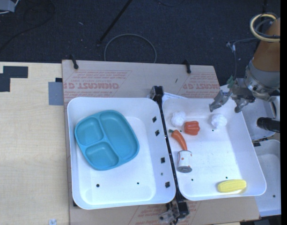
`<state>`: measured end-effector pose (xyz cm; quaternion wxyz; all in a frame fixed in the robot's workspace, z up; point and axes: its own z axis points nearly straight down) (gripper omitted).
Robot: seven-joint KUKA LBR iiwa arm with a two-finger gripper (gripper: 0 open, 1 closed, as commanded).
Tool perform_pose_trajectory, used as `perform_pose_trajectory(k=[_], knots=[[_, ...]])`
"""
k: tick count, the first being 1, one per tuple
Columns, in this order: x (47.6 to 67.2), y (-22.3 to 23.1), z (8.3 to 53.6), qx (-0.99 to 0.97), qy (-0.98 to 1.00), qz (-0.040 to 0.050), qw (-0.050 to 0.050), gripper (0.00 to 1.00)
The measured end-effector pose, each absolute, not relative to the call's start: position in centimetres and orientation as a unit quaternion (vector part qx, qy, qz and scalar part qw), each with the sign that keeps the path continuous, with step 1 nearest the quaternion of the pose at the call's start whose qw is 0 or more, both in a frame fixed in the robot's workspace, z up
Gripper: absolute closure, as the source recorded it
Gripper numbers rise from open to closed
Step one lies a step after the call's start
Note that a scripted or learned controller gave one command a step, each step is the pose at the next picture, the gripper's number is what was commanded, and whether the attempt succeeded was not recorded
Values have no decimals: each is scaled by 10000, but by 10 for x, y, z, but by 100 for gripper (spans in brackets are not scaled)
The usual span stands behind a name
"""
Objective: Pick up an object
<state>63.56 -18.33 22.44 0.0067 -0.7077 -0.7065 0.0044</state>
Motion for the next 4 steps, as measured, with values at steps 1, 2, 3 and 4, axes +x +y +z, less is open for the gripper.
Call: perform_pose_trajectory(k=[1, 2, 3, 4], knots=[[638, -183, 233, -7071, -7071, 6, 11, 0], [641, -181, 190, -7064, -7078, 17, 22, 0], [631, -184, 135, -7070, -7072, 19, 29, 0], [630, -183, 85, -7067, -7075, 14, 18, 0]])
